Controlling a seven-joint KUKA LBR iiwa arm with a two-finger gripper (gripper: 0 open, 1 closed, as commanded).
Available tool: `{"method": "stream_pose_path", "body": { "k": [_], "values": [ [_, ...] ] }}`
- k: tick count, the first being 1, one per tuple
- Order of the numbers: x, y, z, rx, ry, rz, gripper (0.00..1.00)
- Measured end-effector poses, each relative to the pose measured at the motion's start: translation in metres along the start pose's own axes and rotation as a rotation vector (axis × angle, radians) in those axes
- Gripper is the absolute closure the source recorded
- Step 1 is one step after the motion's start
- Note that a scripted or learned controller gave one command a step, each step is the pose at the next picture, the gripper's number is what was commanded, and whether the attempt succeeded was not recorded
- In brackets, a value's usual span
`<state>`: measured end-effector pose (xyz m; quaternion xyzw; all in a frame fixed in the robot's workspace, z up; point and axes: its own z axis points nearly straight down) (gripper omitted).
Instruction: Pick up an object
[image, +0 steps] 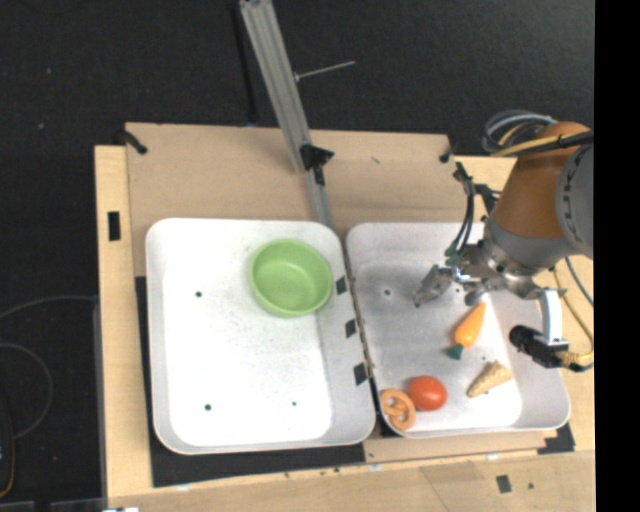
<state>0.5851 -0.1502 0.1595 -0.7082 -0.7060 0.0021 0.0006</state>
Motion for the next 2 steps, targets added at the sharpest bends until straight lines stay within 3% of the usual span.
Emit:
{"method": "stream_pose_path", "body": {
  "k": [1, 2],
  "values": [
    [-0.001, -0.001, 0.053, 0.0, 0.0, 0.0, 0.0],
    [-0.002, 0.001, 0.039, -0.008, 0.001, 0.005, 1.0]
  ]
}}
